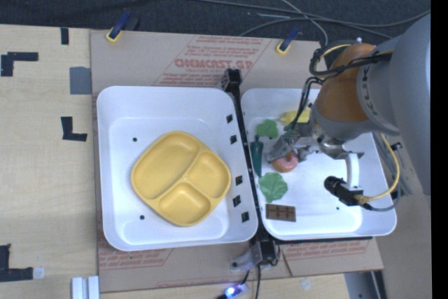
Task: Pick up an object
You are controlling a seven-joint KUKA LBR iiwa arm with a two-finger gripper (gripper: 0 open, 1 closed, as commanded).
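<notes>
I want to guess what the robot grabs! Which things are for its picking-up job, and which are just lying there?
For the job:
pincer
red-orange toy, right at the pincer
green leafy toy
brown chocolate bar
small green piece
yellow piece

Just lying about:
yellow divided plate in the left bin

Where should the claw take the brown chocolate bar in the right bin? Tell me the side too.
Grip the chocolate bar across its short width, coming straight down from above. It lies flat on the right bin floor, apart from the green leaf, so its long edges look free.

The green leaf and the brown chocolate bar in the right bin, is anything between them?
No. The camera view shows only bare white bin floor between the green leaf and the chocolate bar just below it.
</notes>
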